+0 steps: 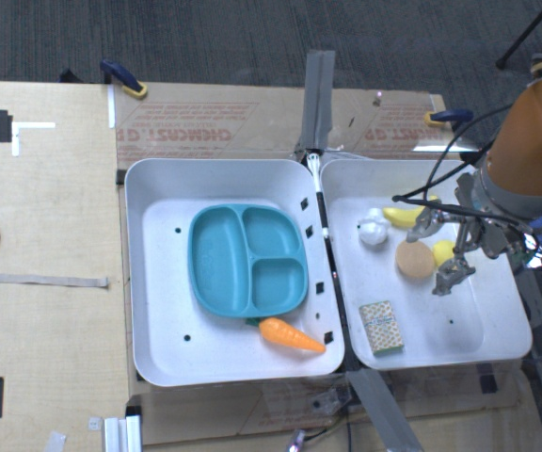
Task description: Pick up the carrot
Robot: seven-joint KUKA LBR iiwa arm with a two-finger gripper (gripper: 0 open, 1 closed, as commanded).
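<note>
Two white bins sit side by side. The carrot (292,336) lies in the left bin (153,347), at 5 o'clock from the blue plate (248,258). The gripper (445,252) hangs over the right bin (497,332), fingers apart, holding nothing. It should go across toward 8 o'clock, drop low, and pinch the fat middle

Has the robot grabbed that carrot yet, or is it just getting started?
Just starting. The carrot lies untouched in the left bin, beside the blue divided plate. The gripper hangs open over the right bin, holding nothing. The whole job is left: crossing over, lowering, gripping, lifting.
</note>
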